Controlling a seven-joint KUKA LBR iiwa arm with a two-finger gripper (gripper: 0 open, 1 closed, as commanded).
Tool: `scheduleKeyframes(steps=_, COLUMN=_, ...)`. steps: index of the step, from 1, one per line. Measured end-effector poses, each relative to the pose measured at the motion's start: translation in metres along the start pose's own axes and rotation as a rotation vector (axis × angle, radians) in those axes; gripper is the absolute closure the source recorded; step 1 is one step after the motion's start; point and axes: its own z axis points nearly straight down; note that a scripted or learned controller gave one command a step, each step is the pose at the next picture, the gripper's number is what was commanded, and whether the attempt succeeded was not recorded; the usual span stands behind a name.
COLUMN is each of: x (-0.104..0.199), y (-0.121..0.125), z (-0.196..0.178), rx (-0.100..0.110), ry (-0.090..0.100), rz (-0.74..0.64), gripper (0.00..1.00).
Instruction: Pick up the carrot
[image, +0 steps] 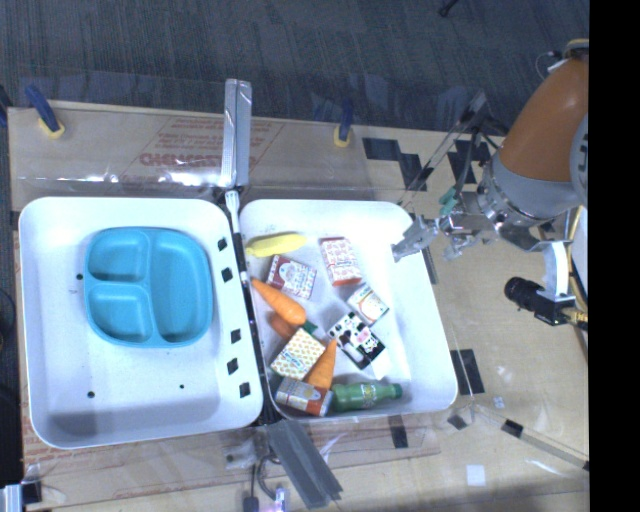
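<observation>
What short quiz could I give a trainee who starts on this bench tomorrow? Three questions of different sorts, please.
1. True or false: the blue divided tray lies in the left bin.
2. Which lies nearest the right bin's near rim: A banana, B green bottle, C carrot?
3. Fill in: the claw hangs over the right bin's ___ rim.

Key: 1 true; 2 B; 3 right.

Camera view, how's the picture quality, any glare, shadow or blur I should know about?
In the camera view, light is even; glare streaks the clear plastic sheet behind the left bin. Soft shadows sit inside the bin rims. The carrot and the blue tray look reasonably sharp, though box labels are too small to read. The tool near the right bin looks slightly soft.
</observation>
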Motion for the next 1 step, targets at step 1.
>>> scheduleKeyframes(steps=1, x=0.0625, y=-0.021, z=0.0805, rx=0.002, ry=0.0, rz=0.237, gripper=0.0)
